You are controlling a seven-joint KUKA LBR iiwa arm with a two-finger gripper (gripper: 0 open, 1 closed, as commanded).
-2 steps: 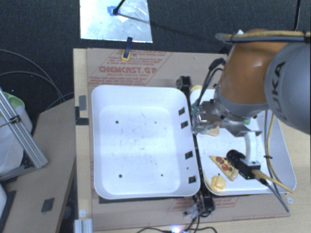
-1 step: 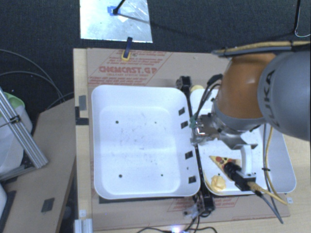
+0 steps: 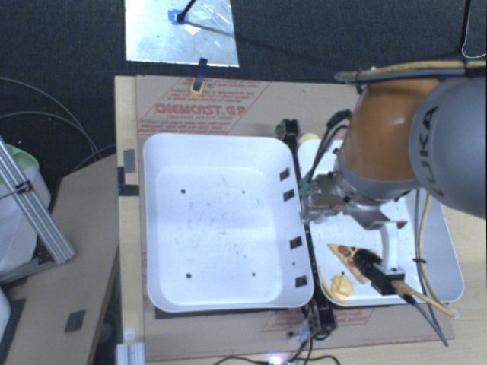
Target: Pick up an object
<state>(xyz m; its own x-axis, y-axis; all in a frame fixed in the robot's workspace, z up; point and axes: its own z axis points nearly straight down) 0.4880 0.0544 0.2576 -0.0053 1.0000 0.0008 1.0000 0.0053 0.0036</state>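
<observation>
Hovering over right bin (image 3: 446, 271) | gripper (image 3: 316, 204): open or closed, cannot tell | risk: close to its wall, may strike it, missing the pizza slice (image 3: 345, 254)

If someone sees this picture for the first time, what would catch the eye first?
The big grey arm with its orange band dominates the right side, leaning over the right bin. Below it, near that bin's front edge, lie a yellow wedge with red spots and a small yellow lump. The left bin spreads wide and white in the middle.
</observation>
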